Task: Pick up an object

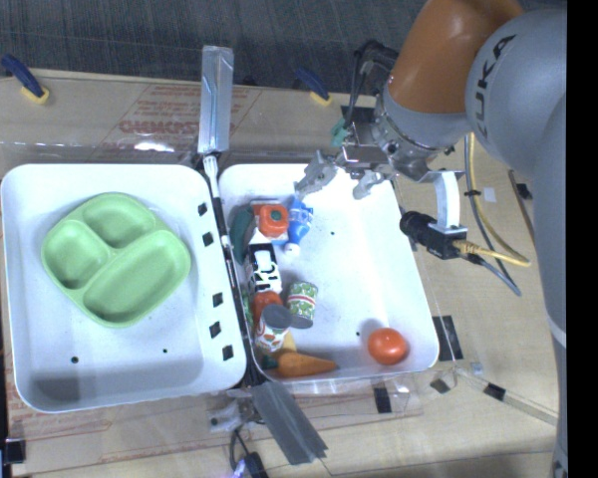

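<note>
My gripper point(336, 183) hangs over the far edge of the right bin point(399, 257), its two fingers spread open with nothing between them. Just below and left of it lie a blue bottle point(299, 223) and an orange-red object point(271, 219). Along the bin's left wall are a dark green item point(241, 229), a black-and-white item point(264, 265), a small patterned can point(301, 303) and a second can point(271, 329). A carrot point(301, 364) lies at the near edge. A red tomato point(387, 346) sits alone in the near right corner.
The left bin point(40, 366) holds a green divided plate point(117, 257). A metal divider strip point(215, 98) runs between the bins at the far side. Cables and a black connector point(434, 235) hang from the wrist over the right bin's right rim.
</note>
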